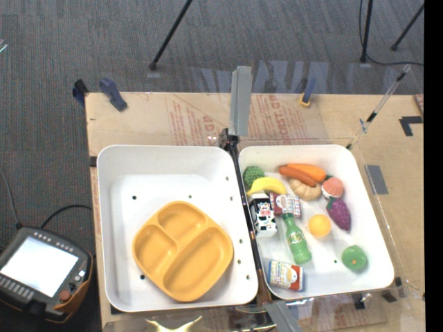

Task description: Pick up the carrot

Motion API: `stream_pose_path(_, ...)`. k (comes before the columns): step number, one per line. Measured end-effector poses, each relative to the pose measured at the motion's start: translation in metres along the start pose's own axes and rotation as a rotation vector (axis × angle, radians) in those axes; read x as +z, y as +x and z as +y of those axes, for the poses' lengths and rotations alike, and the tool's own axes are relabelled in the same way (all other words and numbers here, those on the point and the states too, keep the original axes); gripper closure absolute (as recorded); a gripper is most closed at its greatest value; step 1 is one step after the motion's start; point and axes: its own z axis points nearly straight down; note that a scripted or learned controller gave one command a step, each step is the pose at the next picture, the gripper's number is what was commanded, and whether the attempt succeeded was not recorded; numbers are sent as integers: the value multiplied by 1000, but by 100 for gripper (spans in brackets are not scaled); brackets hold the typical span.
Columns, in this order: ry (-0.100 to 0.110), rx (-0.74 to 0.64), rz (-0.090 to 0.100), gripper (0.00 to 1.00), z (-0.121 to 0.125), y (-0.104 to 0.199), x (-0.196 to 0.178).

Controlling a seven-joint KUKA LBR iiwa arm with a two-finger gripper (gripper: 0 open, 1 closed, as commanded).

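Observation:
The orange carrot (303, 172) lies near the back of the right bin (367, 185), tip pointing left. It rests against a tan croissant-shaped pastry (305, 189) just in front of it. A yellow banana (267, 185) and a green broccoli-like piece (253, 176) sit to its left.
The right bin also holds a pink round fruit (333, 187), purple grapes (339, 214), an orange (319, 225), a green apple (354, 258), a green bottle (296, 239), a milk carton (263, 216) and small packets (285, 274). A yellow divided plate (183, 250) lies in the left bin (118, 185).

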Motion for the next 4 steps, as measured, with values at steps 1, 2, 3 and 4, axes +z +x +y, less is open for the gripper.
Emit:
stream_pose_path(1,-24,-138,-2,100,4,1,151)
stream_pose_path(2,-1,-319,-1,100,0,0,29)
stream_pose_path(3,-24,-481,-6,100,0,-3,203)
stream_pose_path(4,0,-552,0,100,-4,-3,65)
